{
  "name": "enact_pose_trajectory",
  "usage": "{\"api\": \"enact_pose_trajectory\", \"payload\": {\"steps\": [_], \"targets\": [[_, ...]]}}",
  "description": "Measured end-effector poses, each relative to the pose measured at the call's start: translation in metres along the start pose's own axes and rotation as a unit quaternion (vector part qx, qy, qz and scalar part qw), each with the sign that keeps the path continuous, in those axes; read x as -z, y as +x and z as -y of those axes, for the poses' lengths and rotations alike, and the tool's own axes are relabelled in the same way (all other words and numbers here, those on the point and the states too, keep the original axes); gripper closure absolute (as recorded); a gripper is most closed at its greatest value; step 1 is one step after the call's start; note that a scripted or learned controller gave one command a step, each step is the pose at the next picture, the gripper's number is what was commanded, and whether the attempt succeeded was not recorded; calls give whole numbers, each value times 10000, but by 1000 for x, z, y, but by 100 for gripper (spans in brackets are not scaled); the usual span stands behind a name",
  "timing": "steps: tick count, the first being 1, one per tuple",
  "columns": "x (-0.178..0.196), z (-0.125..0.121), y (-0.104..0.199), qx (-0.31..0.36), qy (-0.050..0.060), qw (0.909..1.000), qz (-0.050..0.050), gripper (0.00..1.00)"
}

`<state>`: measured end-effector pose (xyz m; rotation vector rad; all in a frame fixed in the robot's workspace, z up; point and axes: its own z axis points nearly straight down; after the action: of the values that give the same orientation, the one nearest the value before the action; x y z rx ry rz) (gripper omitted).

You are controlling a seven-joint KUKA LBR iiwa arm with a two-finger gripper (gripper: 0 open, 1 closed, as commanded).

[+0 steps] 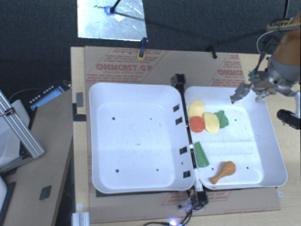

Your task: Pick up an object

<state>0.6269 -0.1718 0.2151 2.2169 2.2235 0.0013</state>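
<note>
– Where's the claw (248, 92) rn?

– Far corner of the right bin (268, 126), on the arm's side, hovering over the rim. Fingers look spread apart, open, nothing btwn them. Grey arm (287, 60) w/ the orange band comes in from the right above it.

– And the stuff to pick?

– All in the right bin, well apart from the claw, bunched toward the divider side. Nearest the claw: a small green piece (222, 118), touching a pale yellow oval (211, 123). Next to that a red round thing (197, 124), and just above it another yellow piece (196, 108). Those four are basically one cluster, touching or overlapping.

– Anything else in there?

– Yep, a long green piece (201, 155) lying along the inner wall by the divider, and a tan drumstick-looking toy (223, 171) near the front of the bin, tilted, fat end toward the arm's side.

– Left bin (136, 135)?

– Just white floor w/ a few dark dots. Both bins sit on a cardboard sheet (127, 65) on the table (51, 140). Beyond the cardboard there's a shiny metal plate (110, 13). Off to the left, an aluminium rail (21, 131).
</note>
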Motion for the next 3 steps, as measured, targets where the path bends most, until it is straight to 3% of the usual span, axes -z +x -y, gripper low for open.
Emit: {"api": "enact_pose_trajectory", "payload": {"steps": [1, 2, 3], "targets": [[-118, -11, 39, 23, 39, 10000, -19, 0], [-133, 95, 61, -15, 63, 10000, -22, 0], [-127, 19, 87, 28, -30, 10000, -2, 0]]}}
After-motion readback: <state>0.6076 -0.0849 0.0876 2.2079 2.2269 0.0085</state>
